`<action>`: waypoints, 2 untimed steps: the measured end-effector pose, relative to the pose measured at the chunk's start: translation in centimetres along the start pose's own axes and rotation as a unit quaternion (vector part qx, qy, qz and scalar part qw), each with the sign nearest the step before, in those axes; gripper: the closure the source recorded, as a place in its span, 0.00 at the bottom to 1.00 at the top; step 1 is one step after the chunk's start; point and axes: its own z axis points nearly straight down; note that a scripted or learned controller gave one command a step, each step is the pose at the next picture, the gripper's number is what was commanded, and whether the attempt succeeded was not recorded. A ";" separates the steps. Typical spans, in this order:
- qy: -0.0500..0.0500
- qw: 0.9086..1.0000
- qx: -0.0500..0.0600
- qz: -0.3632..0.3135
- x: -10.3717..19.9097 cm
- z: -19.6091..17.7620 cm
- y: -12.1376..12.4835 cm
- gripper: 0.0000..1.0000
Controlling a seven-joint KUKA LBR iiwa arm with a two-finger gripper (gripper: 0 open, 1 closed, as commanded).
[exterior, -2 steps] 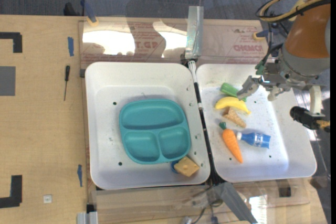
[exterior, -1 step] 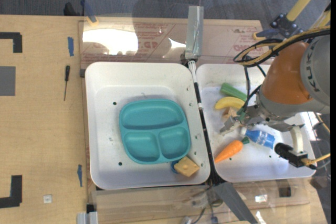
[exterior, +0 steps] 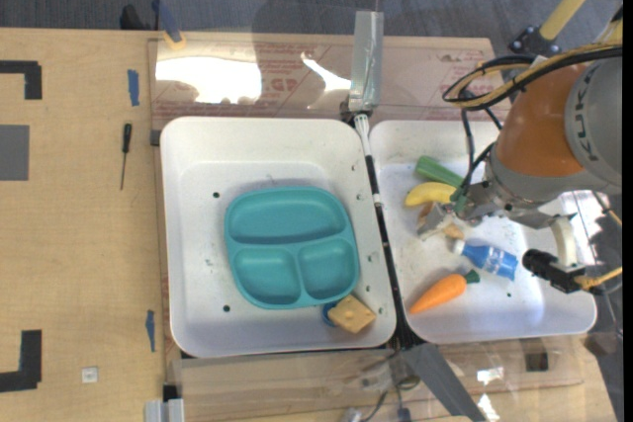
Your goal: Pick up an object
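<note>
On the tabletop (exterior: 69, 212), the end effector (exterior: 442, 217) hung low in the right bin (exterior: 569, 311) beside the banana (exterior: 427, 196); finger state could not be determined.

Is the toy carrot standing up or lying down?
Lying down. The carrot rests on its side on the floor of the right bin, its green top toward the blue object.

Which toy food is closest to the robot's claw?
The banana. It lies right beside the gripper, while the carrot sits farther toward the bin's front edge.
</note>
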 end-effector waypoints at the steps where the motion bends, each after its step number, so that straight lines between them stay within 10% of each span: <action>1: -0.003 0.996 -0.006 0.085 -3.2 -15.7 3.9 0.00; 2: 0.002 0.999 0.006 0.047 -1.0 -5.6 4.4 0.00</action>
